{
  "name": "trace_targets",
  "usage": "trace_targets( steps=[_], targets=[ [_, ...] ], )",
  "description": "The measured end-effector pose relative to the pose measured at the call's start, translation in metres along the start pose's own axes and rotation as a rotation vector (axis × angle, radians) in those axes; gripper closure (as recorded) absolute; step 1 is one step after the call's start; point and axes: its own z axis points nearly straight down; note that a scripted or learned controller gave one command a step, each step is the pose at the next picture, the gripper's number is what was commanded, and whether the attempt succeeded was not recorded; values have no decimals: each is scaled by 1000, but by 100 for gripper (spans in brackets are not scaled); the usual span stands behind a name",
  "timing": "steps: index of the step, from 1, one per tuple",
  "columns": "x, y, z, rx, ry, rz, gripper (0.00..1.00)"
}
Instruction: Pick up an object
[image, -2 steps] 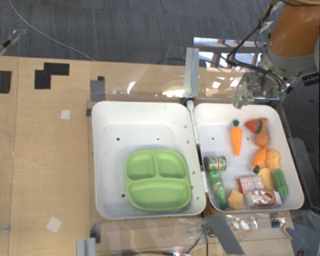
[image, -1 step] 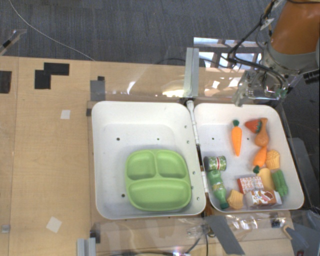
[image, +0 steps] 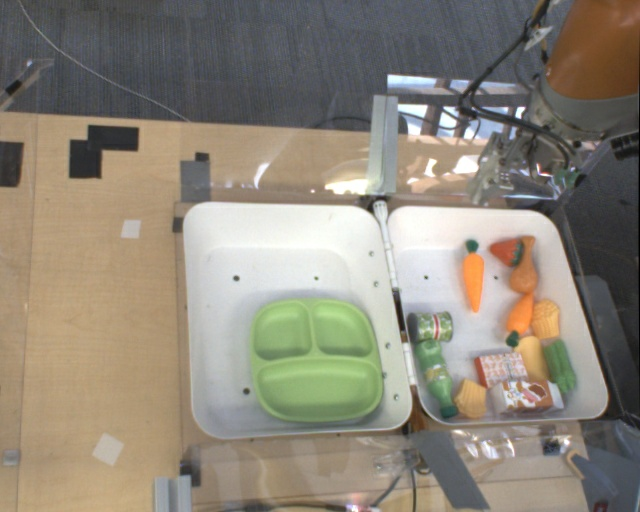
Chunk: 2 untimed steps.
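arm (image: 590, 50) at 1 o'clock, above right bin's (image: 590, 405) far edge. hand (image: 520, 165) blurred; grip state: cannot tell. right bin: carrot (image: 473, 280) centre, can (image: 433, 326) at 9, bottle (image: 436, 375) at 7, carton (image: 512, 385) at 6. left bin (image: 210, 300): green tray (image: 315, 358).

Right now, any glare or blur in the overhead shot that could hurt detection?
Camera view: bright glare on the clear plastic wall behind the two bins; the grey two-finger gripper is soft and washed out against it; the green divided plate and orange toy carrot are evenly lit, with faint shadows; the small toys at the right bin's near edge look slightly soft.
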Motion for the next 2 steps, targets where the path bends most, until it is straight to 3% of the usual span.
trace_targets(
  steps=[1,2],
  targets=[
    [-3,1,-14,-1,-13,-3,100],
    [50,-1,187,2,24,71,100]
  ],
)
